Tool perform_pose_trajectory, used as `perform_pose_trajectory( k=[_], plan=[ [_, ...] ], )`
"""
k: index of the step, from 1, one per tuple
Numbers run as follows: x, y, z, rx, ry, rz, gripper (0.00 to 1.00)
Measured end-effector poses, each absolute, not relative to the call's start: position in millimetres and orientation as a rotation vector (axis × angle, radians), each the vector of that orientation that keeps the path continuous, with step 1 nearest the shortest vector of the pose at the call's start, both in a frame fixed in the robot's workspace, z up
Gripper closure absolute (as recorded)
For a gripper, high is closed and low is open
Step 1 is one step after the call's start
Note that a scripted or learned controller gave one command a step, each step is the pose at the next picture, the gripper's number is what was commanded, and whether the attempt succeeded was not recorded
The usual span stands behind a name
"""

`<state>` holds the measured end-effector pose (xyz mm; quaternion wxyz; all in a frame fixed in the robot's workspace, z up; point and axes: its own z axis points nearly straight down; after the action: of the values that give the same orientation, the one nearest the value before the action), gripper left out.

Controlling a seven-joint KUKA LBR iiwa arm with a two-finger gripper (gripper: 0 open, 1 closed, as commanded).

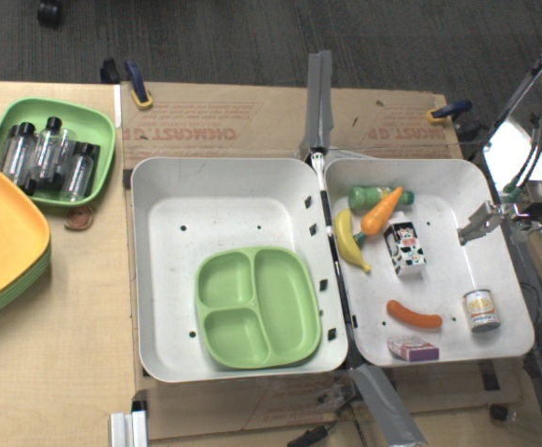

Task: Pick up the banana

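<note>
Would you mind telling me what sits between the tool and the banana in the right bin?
In the camera view, the small cow-print carton lies between the tool at the bin's right side and the banana; otherwise bare white floor.

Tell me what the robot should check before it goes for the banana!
1. Banana in plain sight: ok. The banana lies at the left side of the right bin.
2. Banana's top free: ok, nothing lies over it.
3. Room around it: not ok. The carrot sits close to its upper end, maybe touching.
4. Tool in place: not ok. The tool is at the bin's right side, far from the banana.
5. Tool open: cannot tell.
6. Path across: ok at height; the milk carton lies between.
</note>
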<state>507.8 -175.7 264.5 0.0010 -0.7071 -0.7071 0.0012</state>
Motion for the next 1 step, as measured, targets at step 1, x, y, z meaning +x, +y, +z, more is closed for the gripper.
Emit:
perform_pose_trajectory(
  k=[1],
  plan=[
    [508.1,-176.3,272.4,-2.220,-2.219,0.006,1.00]
  ],
)
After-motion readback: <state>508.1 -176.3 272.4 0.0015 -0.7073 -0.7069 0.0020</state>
